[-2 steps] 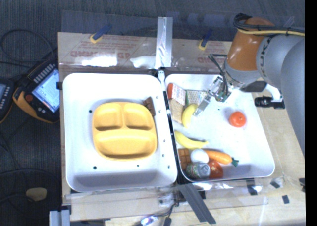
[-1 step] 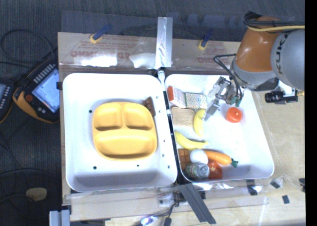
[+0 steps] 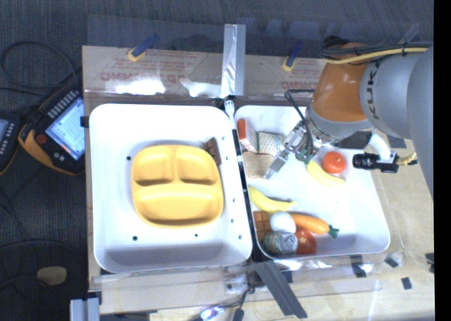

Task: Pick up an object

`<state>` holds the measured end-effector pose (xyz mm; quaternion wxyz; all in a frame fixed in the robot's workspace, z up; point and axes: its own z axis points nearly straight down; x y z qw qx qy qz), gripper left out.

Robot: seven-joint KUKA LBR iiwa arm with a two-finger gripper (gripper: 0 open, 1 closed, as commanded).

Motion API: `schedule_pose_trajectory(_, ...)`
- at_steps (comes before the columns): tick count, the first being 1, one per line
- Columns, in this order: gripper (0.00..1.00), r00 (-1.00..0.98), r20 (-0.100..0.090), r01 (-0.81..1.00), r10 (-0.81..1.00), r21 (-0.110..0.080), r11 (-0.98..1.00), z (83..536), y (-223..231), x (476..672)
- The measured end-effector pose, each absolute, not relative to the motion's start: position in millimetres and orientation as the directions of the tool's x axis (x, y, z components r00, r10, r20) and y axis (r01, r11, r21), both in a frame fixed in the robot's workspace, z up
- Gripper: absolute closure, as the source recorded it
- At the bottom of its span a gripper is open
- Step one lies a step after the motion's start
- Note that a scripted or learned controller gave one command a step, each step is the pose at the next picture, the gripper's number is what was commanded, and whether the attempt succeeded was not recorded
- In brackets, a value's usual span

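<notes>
My gripper (image 3: 286, 160) hangs over the upper middle of the right bin (image 3: 366, 203), open, with nothing between its fingers. Just to its left lies a small printed box (image 3: 266, 142), and a red tube (image 3: 242, 129) rests against the bin's left wall. To the gripper's right sit a red tomato (image 3: 335, 162) and a pale yellow piece (image 3: 320, 173). Below it lies a banana (image 3: 268, 200). Further toward the front are a white egg (image 3: 282, 222), a carrot (image 3: 314, 224), a tin can (image 3: 280, 243) and a red item (image 3: 305, 243).
The left bin (image 3: 113, 242) holds a yellow divided plate (image 3: 177, 184) and a small brown thing (image 3: 211, 147) by its top right corner. A handheld pendant (image 3: 60, 133) with cables lies on the floor at left. The divider between the bins (image 3: 241, 193) runs beside the banana.
</notes>
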<state>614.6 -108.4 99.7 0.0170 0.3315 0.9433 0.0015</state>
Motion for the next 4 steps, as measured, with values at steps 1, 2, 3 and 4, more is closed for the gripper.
schedule_pose_trajectory(1,0.00,-0.674,-0.033,0.737,0.738,0.027,0.675,100,-98,572.3)
schedule_pose_trajectory(2,0.00,-0.595,0.000,0.804,0.804,-0.002,0.595,120,-134,483.6)
schedule_pose_trajectory(3,0.00,-0.420,-0.005,0.907,0.907,0.007,0.420,91,-108,486.4)
schedule_pose_trajectory(4,1.00,-0.420,-0.009,0.907,0.907,0.012,0.420,100,-108,488.1)
